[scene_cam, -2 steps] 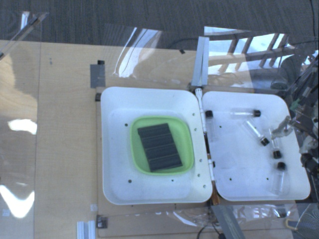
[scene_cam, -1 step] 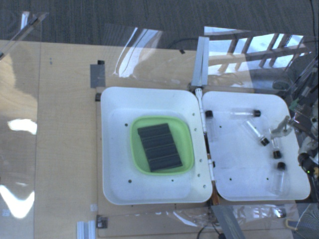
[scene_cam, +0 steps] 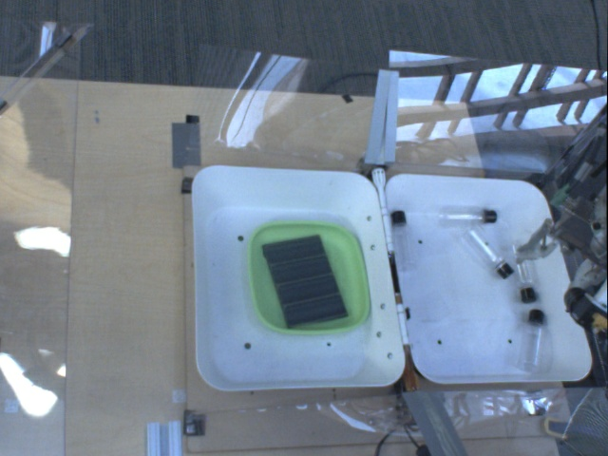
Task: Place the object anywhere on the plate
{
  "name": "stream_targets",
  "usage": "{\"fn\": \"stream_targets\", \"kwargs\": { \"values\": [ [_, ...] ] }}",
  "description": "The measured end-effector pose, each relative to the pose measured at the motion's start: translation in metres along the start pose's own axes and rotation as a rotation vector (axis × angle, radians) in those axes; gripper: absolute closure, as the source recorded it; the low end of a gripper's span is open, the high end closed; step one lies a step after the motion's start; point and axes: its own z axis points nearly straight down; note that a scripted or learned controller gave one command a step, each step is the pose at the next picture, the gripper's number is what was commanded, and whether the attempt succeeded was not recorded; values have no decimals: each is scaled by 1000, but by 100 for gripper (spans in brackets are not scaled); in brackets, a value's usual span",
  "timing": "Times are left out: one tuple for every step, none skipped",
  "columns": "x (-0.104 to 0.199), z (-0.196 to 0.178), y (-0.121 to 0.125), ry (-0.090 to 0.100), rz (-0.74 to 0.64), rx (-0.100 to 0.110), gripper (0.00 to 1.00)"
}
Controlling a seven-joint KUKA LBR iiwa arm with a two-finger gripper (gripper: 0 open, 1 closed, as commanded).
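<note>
Near, lower right of frame: clear vial (scene_cam: pixel 535 338) with black cap lying in right bin (scene_cam: pixel 446 350), by right wall

Slightly farther: small black cap (scene_cam: pixel 527 294), second vial (scene_cam: pixel 488 255) lying slantwise, cap toward lower right

Centre-left: dark ribbed rectangular block (scene_cam: pixel 303 280) sitting flat on green plate (scene_cam: pixel 356 255) inside left bin (scene_cam: pixel 218 283)

Right edge, mid-height: gripper (scene_cam: pixel 538 245) hanging over right bin, just beside slanted vial; finger spread impossible to tell, nothing visibly held

Farther, upper part of right bin: third vial (scene_cam: pixel 464 218) lying level, black caps showing at both ends
</note>
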Motion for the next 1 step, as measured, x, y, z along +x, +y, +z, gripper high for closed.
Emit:
{"fn": "stream_targets", "kwargs": {
  "values": [
    [3, -2, -8, 1, 19, 0, 0]
  ]
}}
